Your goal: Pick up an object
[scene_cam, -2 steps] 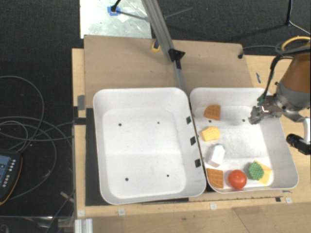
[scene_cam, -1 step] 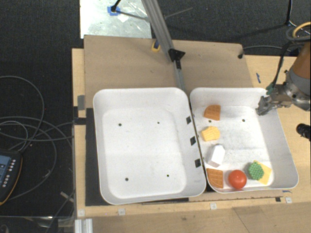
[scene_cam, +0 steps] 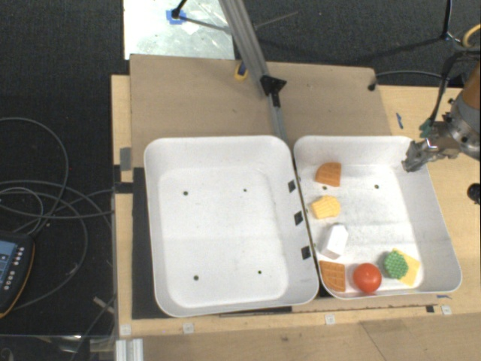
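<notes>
The gripper (scene_cam: 415, 159) is positioned over the far right rim of the right bin (scene_cam: 443, 235); its jaw opening cannot be determined. Within that bin, the red ball (scene_cam: 367, 277) rests near the front wall, between an orange waffle piece (scene_cam: 332, 274) and a green-and-yellow object (scene_cam: 400, 265).

a shallow white plastic bin (scene_cam: 161, 201) sits well left of the gripper (scene_cam: 415, 159); black cables (scene_cam: 52, 205) and a dark handheld pendant (scene_cam: 11, 265) lie farther left.
</notes>
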Action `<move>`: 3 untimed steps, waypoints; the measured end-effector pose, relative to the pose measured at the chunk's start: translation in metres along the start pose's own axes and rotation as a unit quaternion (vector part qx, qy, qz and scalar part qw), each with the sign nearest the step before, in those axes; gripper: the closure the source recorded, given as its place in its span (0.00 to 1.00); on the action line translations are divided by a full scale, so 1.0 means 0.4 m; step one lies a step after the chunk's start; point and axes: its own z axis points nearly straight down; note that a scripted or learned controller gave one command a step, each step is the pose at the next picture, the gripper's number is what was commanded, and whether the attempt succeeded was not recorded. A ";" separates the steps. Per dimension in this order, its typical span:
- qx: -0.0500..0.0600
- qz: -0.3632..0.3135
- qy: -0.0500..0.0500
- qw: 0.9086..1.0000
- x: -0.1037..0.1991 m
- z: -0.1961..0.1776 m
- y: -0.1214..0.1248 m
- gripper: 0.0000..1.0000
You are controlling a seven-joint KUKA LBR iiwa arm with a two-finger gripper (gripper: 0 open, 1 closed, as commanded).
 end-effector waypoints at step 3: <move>0.002 -0.003 0.002 1.000 0.400 -0.017 0.054 1.00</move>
